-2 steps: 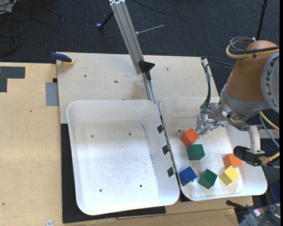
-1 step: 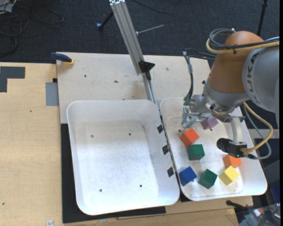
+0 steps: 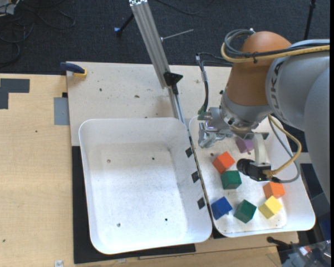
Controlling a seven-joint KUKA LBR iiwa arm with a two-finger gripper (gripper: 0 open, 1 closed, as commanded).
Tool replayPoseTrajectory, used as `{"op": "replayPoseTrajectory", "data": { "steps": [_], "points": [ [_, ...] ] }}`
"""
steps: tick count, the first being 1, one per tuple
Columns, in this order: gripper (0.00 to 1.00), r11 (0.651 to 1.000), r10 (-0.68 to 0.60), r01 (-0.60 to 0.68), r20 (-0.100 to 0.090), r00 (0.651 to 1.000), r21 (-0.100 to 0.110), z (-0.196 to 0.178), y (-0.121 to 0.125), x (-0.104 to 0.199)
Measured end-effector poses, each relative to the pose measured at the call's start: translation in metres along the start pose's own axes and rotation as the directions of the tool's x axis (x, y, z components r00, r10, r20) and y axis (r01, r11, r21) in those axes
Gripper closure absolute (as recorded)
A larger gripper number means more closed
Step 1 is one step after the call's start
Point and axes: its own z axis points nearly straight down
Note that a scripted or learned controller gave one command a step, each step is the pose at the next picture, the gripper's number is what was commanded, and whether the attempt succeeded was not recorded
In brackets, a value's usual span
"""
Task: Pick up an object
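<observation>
1. I see my gripper (image 3: pixel 207 137) over the far left corner of the right bin (image 3: pixel 300 218), close to the wall it shares with the left bin (image 3: pixel 94 149). The metal fingers hang below the orange wrist band; I cannot tell from this slant whether they are apart or together, and I see no block between them.

2. The nearest candidate is the orange block (image 3: pixel 224 161). It lies just beside the gripper, toward the camera and slightly to the arm's side. I judge this the easiest target: a short shift toward the near rim and a little rightward in the view, then down.

3. The block is roughly a cube, so it has no real long axis. It sits turned, with a corner pointing toward the gripper, so I judge the wrist may need a turn to meet flat faces.

4. A green block (image 3: pixel 231 179) sits just past the orange one, nearly touching it on the side away from the gripper. That crowding is the risk: a finger could land on it.

5. A purple block (image 3: pixel 245 144) lies beside the gripper on the arm's side, partly hidden behind the wrist hardware.

6. Farther from the gripper, toward the near rim, lie a blue block (image 3: pixel 221 207), a second green block (image 3: pixel 245 211), a yellow block (image 3: pixel 270 207) and another orange block (image 3: pixel 274 189), all well apart from the fingers.
</observation>
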Motion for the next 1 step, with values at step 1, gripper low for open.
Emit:
{"op": "replayPoseTrajectory", "data": {
  "steps": [1],
  "points": [
    [1.00, 1.000, -0.002, 0.002, -0.001, 1.000, 0.000, -0.0064, 0.0090, 0.0613]
  ]
}}
